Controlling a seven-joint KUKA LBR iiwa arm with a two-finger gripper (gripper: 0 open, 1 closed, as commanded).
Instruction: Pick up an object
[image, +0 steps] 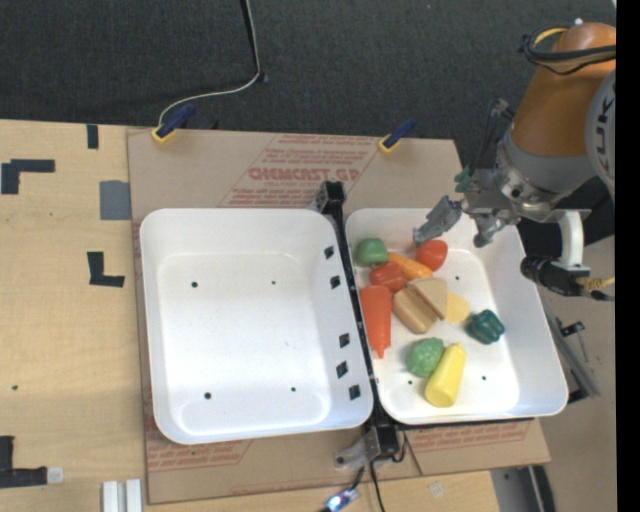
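My gripper hangs over the back of the right bin, its two fingers spread open with nothing between them. The left finger is just above a red tomato-like piece. Below it lie toy foods: a green round one, an orange piece, a long orange-red carrot, a tan bread-like block, a pale yellow piece, a dark green pepper, a light green broccoli-like piece and a yellow corn.
The left bin adjoins the right one along a black clipped divider. Both rest on a cardboard sheet held by clamps. The arm's orange band rises at the upper right.
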